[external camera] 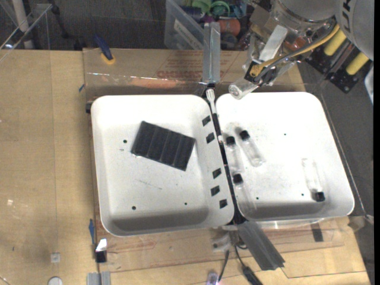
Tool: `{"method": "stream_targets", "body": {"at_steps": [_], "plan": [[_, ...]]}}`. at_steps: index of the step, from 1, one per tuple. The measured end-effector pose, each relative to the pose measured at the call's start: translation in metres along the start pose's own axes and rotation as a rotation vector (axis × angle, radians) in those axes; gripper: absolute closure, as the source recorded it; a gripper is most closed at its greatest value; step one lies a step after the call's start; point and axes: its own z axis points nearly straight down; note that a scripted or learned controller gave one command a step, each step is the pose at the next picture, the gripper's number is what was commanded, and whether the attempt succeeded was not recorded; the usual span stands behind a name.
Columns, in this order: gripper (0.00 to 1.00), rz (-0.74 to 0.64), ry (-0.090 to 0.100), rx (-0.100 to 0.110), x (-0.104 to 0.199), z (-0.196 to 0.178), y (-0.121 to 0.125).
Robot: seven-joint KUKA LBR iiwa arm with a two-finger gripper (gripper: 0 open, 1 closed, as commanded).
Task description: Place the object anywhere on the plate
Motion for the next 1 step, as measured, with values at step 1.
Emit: {"method": "stream_targets", "body": {"at_steps": [1], "plan": [[1.0,0.172,0.0,0.0,-0.0254,-0.0131,0.0093]]}}
